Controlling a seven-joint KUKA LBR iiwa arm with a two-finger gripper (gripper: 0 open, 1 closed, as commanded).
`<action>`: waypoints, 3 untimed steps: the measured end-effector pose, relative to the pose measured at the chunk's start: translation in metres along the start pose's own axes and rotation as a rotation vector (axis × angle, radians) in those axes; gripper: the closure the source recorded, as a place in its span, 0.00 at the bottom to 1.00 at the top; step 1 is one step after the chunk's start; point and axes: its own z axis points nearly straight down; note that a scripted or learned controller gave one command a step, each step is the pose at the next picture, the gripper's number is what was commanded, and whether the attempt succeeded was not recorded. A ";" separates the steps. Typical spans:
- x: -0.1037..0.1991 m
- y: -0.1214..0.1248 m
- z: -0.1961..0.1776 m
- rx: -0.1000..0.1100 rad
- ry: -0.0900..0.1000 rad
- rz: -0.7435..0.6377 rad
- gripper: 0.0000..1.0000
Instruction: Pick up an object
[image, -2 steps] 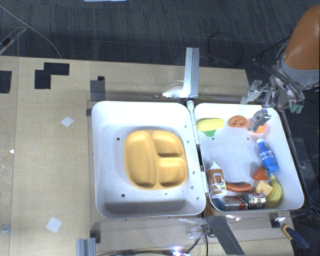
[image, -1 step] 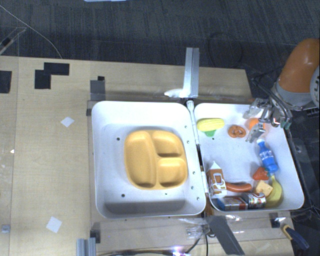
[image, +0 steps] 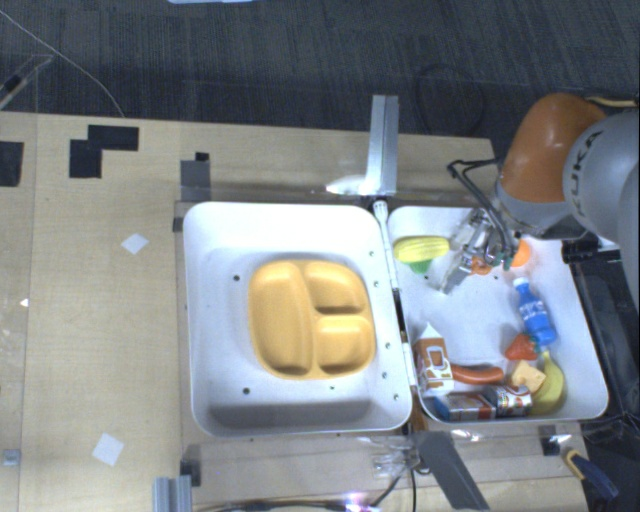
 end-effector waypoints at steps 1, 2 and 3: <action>0.036 0.003 -0.001 -0.005 -0.012 0.058 0.00; 0.003 0.006 0.000 -0.003 0.003 0.198 0.00; 0.014 0.036 -0.078 -0.010 -0.016 0.272 0.00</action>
